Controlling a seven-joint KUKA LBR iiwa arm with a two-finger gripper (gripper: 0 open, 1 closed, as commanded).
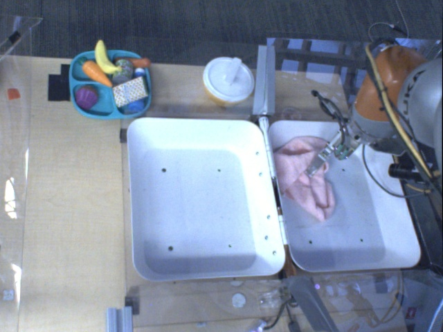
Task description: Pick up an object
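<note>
A pink cloth [304,176] lies crumpled in the left half of the right bin [367,247]. My gripper [320,163] reaches in from the right and hangs over the cloth's upper right part, its tips at or just above the fabric. Whether it touches the cloth is unclear. The grey arm with its orange band [387,81] stands over the bin's upper right corner.
The left bin [201,199] sits beside the right one, with a metal divider [271,178] between them. Behind the bins are a blue tray of toy food [109,83] and a white lidded cup [228,80]. Cables hang at the right.
</note>
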